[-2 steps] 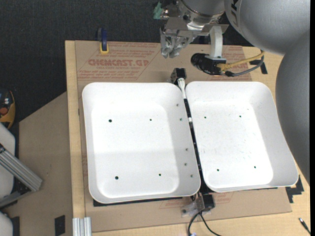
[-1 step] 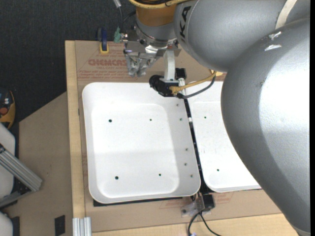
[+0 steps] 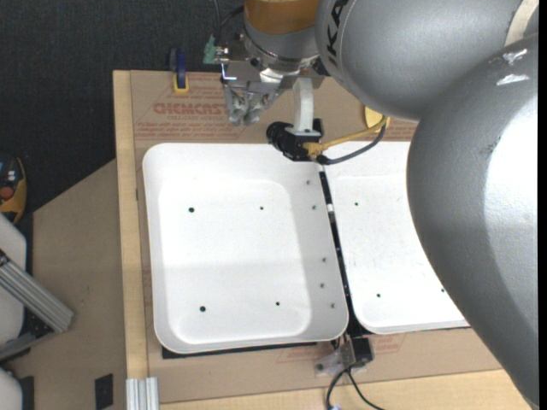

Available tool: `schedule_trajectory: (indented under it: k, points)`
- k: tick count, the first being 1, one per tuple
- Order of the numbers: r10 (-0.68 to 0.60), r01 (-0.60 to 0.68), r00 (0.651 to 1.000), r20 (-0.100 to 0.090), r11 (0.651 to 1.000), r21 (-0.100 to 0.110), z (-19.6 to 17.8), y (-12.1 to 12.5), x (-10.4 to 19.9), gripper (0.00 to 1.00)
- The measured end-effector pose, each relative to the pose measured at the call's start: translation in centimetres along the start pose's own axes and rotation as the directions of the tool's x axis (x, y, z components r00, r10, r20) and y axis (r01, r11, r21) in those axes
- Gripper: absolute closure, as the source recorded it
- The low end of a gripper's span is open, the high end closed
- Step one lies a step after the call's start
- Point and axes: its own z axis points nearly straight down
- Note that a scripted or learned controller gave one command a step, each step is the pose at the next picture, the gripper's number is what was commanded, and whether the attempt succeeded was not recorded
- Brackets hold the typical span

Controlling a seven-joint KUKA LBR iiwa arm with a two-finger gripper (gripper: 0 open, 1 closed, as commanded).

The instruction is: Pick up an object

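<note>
We see the grey arm's two-finger metal gripper (image 3: pixel 245 109) above the brown printed cardboard (image 3: pixel 192 109) behind the shallow white left bin (image 3: pixel 154 229), its grip we cannot tell, no pickable object we can make out, white right bin (image 3: pixel 385 229) alongside.

Two shallow white bins sit side by side on a brown cardboard sheet (image 3: pixel 128 229) printed with red lettering: the left bin (image 3: pixel 162 229) in full sight, the right bin (image 3: pixel 385 254) partly covered. A blue-and-yellow clamp (image 3: pixel 179 69) grips the sheet's far edge. A small black box with a cable (image 3: pixel 357 353) lies at the near edge, and an aluminium rail (image 3: pixel 34 293) slants at the left.
</note>
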Motion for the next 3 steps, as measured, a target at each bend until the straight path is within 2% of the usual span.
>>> schedule_trajectory:
  k: [1,2,3]
  points:
    - [0.005,-0.005,1.000,0.002,1.000,-0.005,-5.3,0.0,-4.8,1.00]
    - [-0.002,0.002,1.000,0.003,1.000,0.015,4.5,0.7,-0.1,1.00]
    - [0.003,-0.003,1.000,0.000,1.000,-0.004,-1.0,1.0,-2.4,1.00]
